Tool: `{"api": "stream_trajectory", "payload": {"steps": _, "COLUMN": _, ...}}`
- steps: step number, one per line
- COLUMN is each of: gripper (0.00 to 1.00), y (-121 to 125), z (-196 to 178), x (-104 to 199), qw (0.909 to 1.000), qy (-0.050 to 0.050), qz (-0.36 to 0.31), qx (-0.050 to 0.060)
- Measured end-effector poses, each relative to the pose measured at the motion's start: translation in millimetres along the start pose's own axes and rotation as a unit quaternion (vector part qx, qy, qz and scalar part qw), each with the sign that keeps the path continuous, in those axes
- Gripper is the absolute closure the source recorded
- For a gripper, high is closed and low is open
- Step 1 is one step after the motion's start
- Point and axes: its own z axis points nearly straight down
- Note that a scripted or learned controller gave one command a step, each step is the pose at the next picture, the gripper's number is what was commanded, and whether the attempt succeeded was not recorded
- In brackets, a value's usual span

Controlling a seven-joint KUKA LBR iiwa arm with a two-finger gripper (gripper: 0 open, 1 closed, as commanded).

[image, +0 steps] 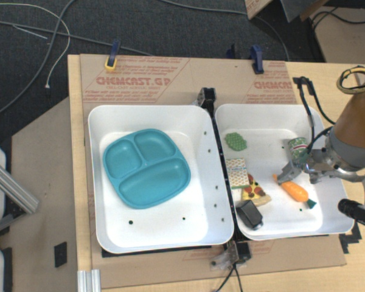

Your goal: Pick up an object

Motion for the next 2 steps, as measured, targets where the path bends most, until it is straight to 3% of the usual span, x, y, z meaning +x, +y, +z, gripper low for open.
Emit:
{"api": "stream_trajectory", "payload": {"steps": 1, "gripper": 0.00, "y": 9, "z": 57, "x": -1, "qw": 1.0000, "qy": 0.000, "qz": 0.000, "qx": -0.001}}
{"api": "stream_trajectory", "payload": {"steps": 2, "gripper": 1.00, "y": 10, "z": 42, "x": -2, "qw": 1.0000, "qy": -0.001, "qz": 0.000, "qx": -0.004}}
